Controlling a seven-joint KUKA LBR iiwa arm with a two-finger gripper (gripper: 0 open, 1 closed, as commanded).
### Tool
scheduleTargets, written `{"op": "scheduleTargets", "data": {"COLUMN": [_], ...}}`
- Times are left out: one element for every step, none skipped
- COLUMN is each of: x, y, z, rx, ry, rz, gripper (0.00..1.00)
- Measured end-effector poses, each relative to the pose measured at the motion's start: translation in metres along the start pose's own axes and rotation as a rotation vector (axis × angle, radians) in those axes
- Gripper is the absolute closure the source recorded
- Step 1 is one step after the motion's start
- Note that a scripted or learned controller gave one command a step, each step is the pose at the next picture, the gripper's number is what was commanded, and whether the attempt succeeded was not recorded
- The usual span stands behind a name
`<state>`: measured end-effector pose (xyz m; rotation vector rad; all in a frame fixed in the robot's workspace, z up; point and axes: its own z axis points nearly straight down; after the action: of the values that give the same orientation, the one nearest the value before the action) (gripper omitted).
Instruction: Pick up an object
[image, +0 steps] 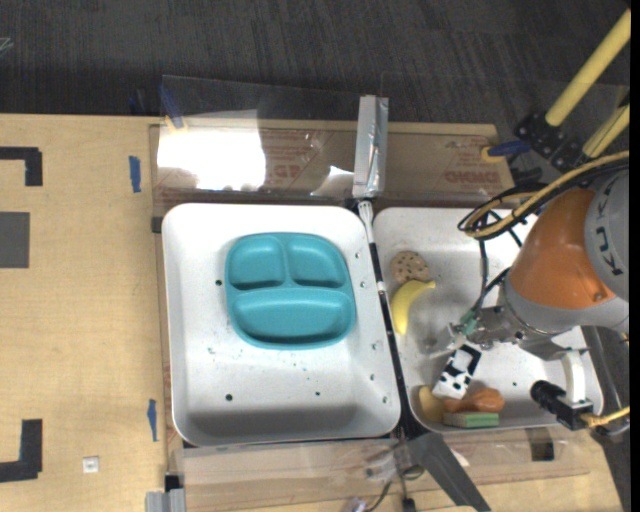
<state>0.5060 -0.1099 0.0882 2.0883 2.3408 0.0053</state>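
Note:
My gripper hangs low over the middle of the right bin, below the orange band of the arm. Just under it, toward the front, lies a black-and-white patterned object. A yellow banana lies to the gripper's left by the bin's left wall. A round brown cookie sits behind the banana. At the front of the bin an orange item rests on a green block, with a yellowish piece beside them.
The left bin holds a teal divided plate in its middle. A clear panel and a metal post stand behind the bins. Cables loop over the right bin's back corner. A black fitting juts out at the right bin's front right.

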Motion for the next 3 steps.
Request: {"op": "scheduleTargets", "data": {"x": [0.000,-0.016,0.045], "y": [0.005,0.003,-0.021], "z": [-0.013,-0.077,-0.096], "rx": [-0.014,0.000,0.006], "ry": [-0.005,-0.001,0.003], "rz": [-0.001,0.031,-0.275], "gripper": [1.00,1.00,1.00]}}
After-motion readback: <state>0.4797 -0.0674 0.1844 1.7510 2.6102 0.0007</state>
